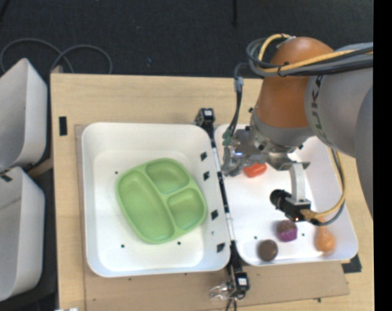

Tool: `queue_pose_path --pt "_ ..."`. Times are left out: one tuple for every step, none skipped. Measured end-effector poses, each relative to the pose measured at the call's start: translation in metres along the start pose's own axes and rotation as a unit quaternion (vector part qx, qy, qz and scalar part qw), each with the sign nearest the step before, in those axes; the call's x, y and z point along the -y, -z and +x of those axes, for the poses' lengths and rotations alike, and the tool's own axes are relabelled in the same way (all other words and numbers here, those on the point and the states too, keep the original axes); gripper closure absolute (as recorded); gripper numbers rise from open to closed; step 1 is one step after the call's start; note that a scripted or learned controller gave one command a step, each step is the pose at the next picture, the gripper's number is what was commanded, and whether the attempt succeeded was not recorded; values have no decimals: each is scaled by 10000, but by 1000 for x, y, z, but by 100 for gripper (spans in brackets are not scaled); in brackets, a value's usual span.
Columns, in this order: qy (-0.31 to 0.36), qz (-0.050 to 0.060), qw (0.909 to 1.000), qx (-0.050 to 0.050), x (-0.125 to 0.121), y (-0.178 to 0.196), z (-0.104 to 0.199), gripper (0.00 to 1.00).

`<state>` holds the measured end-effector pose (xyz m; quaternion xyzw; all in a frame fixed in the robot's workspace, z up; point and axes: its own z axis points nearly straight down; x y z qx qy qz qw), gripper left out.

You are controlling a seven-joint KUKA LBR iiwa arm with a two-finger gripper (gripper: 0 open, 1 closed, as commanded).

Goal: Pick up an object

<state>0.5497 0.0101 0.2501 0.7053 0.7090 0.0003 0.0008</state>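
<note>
Counter (pixel 144 96) of pale wood is carrying two shallow white bins, and the grey arm with its orange band (pixel 293 76) is reaching in over the right bin (pixel 325 167). The left bin (pixel 105 251), lying well off to the far side of the divider from the fingers, is holding a green sectioned plate (pixel 161 199).

The gripper (pixel 238 157) is hanging low at the right bin's upper inner corner, close against the divider. Whether its tips are spread or closed I cannot tell; the wrist body is covering them from above, and nothing is showing between them.

The nearest candidate is the orange-red object (pixel 254 170), lying just beside the fingers on the side away from the divider and a little toward the near edge. It is lying with its long axis roughly across the bin. That sideways offset looks like what the coming grasp is turning on.

Farther toward the near edge from the fingers, well apart, are lying a purple piece (pixel 287 231), a brown round piece (pixel 267 250) and an orange piece (pixel 324 239).
</note>
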Motion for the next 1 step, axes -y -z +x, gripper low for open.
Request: queue_pose_path --pt "8 -3 10000 -8 -19 4 43 100"
